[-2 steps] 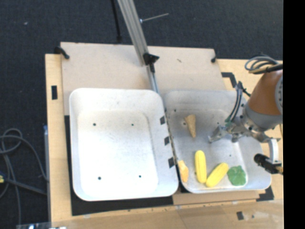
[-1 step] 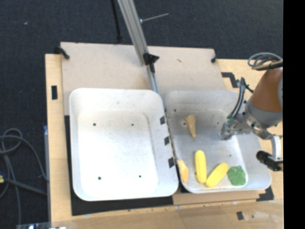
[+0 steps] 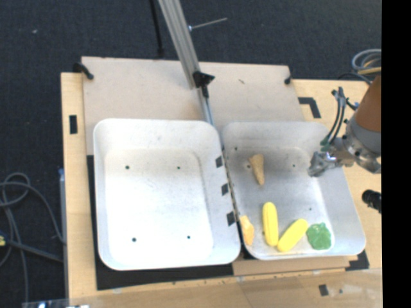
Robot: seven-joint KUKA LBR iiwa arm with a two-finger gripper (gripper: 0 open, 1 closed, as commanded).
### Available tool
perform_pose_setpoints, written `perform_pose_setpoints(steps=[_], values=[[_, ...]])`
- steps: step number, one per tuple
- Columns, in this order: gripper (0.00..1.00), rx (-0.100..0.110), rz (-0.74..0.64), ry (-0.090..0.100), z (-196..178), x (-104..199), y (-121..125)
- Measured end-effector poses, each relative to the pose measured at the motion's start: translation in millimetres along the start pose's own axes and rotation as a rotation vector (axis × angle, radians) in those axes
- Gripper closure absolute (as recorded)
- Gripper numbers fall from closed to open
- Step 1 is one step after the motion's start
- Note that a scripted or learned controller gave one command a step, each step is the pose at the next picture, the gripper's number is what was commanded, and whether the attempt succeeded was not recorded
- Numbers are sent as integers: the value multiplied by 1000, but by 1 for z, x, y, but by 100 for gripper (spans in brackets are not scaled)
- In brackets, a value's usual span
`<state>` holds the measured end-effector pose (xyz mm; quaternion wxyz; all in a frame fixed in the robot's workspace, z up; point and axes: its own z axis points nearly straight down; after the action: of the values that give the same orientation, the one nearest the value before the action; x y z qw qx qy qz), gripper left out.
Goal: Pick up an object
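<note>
The right bin (image 3: 334,191) holds several small objects. A tan cone-shaped piece (image 3: 257,169) lies near its middle. Two yellow oblong pieces (image 3: 270,223) (image 3: 292,234) lie side by side toward the front, with a green lump (image 3: 319,236) at the front right. An orange-yellow piece (image 3: 246,230) rests against the bin's left wall. My gripper (image 3: 319,163) hangs over the right side of this bin, well right of the tan piece and above the green lump in the view. Nothing shows in its grasp.
The left bin (image 3: 103,172) sits beside the right one. A slanted metal bar (image 3: 183,40) runs from the top down to the gap between the bins. Cables (image 3: 19,197) lie on the floor at the left.
</note>
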<state>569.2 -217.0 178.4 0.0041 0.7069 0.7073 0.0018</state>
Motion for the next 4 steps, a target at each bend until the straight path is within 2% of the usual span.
perform_pose_setpoints(steps=[1, 2, 4], values=[[100, 1, -3, 0, -49, 5, 8], [100, 3, -4, 1, -75, 4, 9], [100, 7, -6, 4, -69, 124, -2]])
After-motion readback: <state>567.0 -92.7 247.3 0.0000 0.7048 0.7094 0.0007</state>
